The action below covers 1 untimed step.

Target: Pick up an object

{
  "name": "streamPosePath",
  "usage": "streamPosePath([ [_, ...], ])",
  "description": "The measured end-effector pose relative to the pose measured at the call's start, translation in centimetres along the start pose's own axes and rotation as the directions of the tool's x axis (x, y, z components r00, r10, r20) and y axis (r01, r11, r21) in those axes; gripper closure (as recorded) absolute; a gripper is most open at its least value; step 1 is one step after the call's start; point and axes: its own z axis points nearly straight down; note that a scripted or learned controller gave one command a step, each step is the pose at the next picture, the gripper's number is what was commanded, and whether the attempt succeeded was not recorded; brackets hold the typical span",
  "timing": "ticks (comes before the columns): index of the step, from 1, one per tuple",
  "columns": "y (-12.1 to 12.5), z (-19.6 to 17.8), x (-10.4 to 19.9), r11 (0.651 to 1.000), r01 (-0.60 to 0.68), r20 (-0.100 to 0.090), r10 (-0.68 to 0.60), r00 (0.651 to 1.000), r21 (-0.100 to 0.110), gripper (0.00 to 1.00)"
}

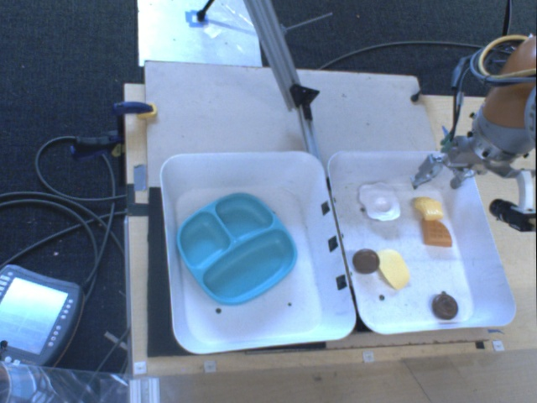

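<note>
While the tool [442,171] hangs over the right bin [495,305] (far edge), we see its fingers spread apart, gripping nothing, near the fried egg [380,201].

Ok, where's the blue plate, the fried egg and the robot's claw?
blue divided plate [237,248]: camera view, on the ridge between its compartments.
toy fried egg [382,202]: camera view, on its yolk.
gripper [442,173]: camera view, between its fingertips, over the right bin's far edge.
</note>
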Motion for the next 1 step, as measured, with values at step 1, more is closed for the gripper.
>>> streamPosePath([
  [1, -0.02, 5.22, 0.05, 1.0, 0.004, 0.0, -0.004, 1.0, 0.0, 0.0],
])
